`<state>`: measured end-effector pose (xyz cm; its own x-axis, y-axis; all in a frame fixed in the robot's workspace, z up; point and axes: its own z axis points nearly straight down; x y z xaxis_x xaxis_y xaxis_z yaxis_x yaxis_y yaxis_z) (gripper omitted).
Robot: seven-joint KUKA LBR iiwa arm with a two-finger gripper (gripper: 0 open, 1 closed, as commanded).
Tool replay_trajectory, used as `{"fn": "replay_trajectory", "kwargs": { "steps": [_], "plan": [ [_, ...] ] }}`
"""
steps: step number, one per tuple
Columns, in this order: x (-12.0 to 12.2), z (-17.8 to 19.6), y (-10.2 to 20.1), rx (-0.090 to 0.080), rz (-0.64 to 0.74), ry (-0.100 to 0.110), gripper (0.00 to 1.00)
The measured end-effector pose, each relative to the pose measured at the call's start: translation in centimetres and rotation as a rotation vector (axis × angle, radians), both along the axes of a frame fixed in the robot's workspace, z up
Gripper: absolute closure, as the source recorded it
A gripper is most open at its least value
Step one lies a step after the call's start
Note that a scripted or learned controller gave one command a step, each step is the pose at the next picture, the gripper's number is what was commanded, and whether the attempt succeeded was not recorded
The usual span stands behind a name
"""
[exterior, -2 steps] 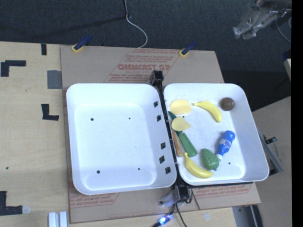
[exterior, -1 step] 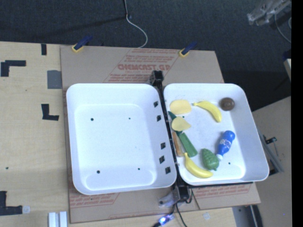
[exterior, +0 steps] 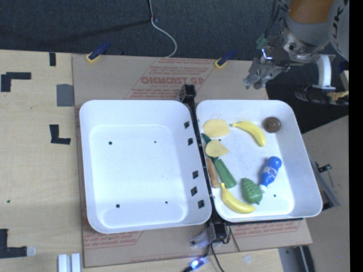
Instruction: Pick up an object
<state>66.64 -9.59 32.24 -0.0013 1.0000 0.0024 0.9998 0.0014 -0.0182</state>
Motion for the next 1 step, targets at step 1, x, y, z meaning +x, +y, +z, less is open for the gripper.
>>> {"fn": "replay_trajectory", "kwargs": {
  "steps": [1],
  "plan": [
    [0.29,10.46,5.61,-0.001,0.007,-0.028,1.0]
  ]
}}
